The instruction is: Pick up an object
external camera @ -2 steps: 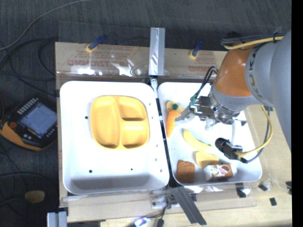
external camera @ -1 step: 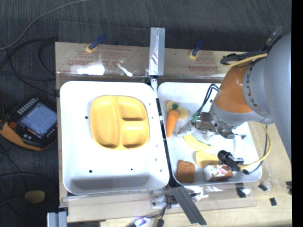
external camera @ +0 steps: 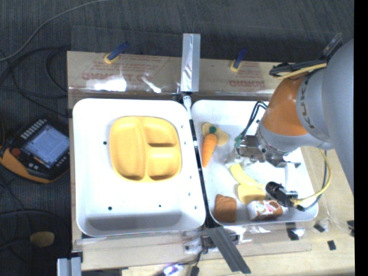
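Orange carrot lies at right bin's left wall; claw hovers near yellow pieces, grip state can't tell. Approach step, I'd say; next needs descent onto one obj.

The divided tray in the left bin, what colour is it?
Yellow. The divided tray shows best in the camera view, lying in the left bin.

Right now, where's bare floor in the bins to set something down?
Left bin: a bare strip along its near edge, below the yellow tray, and thinner margins at the tray's sides. Right bin is crowded: carrot, banana, brown piece and carton sit around the tool.
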Controlling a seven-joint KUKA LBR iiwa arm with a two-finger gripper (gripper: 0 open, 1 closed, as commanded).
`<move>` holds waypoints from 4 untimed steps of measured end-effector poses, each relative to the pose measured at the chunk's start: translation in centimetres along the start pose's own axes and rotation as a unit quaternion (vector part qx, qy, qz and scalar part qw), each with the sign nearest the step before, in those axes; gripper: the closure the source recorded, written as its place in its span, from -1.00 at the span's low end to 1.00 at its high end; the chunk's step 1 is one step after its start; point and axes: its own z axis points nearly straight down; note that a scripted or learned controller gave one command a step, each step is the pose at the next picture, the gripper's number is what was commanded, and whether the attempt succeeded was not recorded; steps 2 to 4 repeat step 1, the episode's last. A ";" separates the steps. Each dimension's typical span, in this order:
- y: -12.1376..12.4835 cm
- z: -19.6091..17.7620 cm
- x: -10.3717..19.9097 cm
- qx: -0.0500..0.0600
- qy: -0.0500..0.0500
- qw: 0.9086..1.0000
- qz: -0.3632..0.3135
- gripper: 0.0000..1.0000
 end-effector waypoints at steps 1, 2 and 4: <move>2.7 -13.7 3.2 -0.002 -0.002 1.000 -0.006 1.00; 2.7 -13.7 3.2 -0.002 -0.002 1.000 -0.006 1.00; 2.7 -13.7 3.2 -0.002 -0.002 1.000 -0.006 1.00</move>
